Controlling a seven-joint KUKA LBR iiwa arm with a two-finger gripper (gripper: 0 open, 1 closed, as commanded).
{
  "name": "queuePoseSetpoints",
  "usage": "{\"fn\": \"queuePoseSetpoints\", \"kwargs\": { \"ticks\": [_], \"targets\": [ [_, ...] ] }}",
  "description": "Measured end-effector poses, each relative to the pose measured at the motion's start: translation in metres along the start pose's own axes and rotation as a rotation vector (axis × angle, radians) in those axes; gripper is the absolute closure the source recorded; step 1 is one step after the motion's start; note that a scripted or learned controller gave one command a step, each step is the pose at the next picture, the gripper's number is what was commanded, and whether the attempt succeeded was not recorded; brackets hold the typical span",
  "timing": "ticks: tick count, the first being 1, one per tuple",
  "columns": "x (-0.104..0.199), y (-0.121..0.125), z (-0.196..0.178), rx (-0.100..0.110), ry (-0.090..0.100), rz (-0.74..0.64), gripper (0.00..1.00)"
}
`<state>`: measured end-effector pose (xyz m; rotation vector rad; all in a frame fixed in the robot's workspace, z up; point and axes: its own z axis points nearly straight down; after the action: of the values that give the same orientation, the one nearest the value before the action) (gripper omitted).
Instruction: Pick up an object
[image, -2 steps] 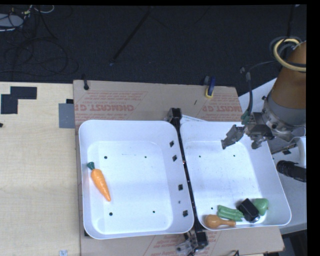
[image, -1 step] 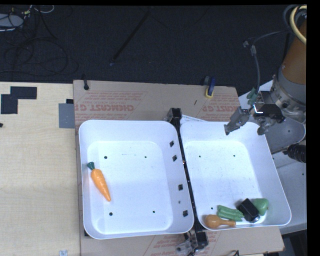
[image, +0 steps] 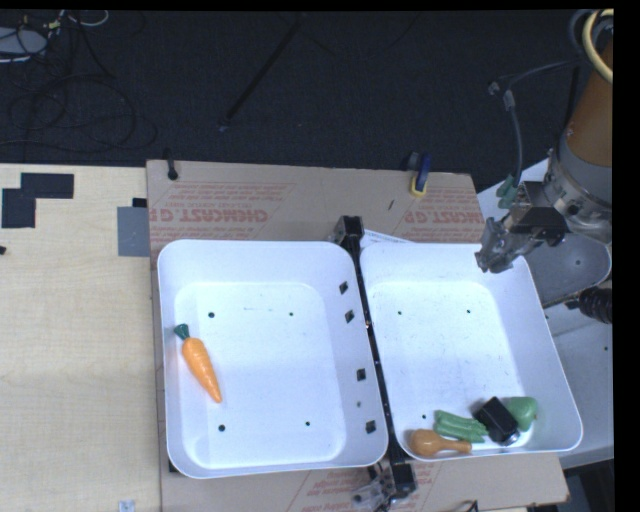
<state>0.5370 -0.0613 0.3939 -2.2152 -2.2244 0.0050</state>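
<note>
An orange toy carrot with a green top lies at the left side of the left bin. In the right bin, the near right corner holds a tan pear-shaped piece, a green pod, a black block and a pale green piece, all crowded together. My gripper hangs over the far right rim of the right bin, well away from the cluster, with nothing seen in it.
A black divider rail runs between the two bins. Brown cardboard lies under the bins. A yellow and blue clamp sits at the cardboard's far edge. Cables hang beside the arm at the right.
</note>
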Motion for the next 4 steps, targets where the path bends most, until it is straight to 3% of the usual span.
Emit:
{"fn": "queuePoseSetpoints", "kwargs": {
  "ticks": [1, 2, 3, 4],
  "targets": [
    [-0.025, 0.041, 0.11, 0.007, 0.0, 0.005, 1.0],
    [0.057, 0.058, 0.002, -0.012, 0.002, -0.005, 1.0],
    [0.03, 0.069, 0.076, 0.003, 0.0, 0.006, 1.0],
    [0.019, 0.087, 0.137, 0.004, 0.0, 0.005, 1.0]
  ]
}}
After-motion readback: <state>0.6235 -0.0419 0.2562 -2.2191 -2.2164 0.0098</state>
